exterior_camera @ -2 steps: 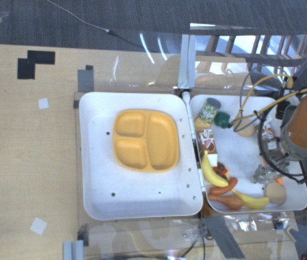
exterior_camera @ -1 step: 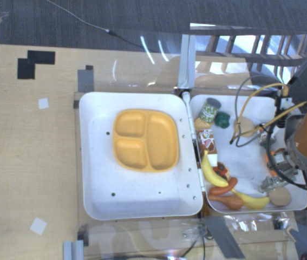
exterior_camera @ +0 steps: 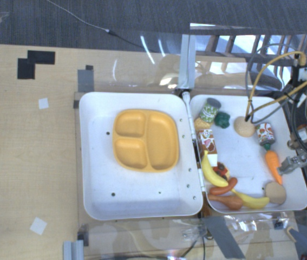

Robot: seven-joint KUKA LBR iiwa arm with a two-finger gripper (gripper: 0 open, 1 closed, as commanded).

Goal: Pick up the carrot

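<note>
Orange carrot (exterior_camera: 273, 166), tapered, lying slantwise near right bin (exterior_camera: 250, 145) edge.

We see a desk (exterior_camera: 28, 161) of pale wood with a fine grain and a matt finish. Both bins, the left bin (exterior_camera: 96, 199) and the right bin (exterior_camera: 240, 156), look like smooth white plastic with a faint sheen. The yellow divided plate (exterior_camera: 145, 140) looks like matt plastic. The carrot (exterior_camera: 273, 166) has a smooth, slightly glossy orange skin, and the bananas (exterior_camera: 214, 173) look like shiny plastic too. Behind the desk we see dark carpet (exterior_camera: 142, 4) with a ribbed, rough weave. The clear panels (exterior_camera: 223, 42) at the bins' far side are glossy and throw bright reflections.
</note>
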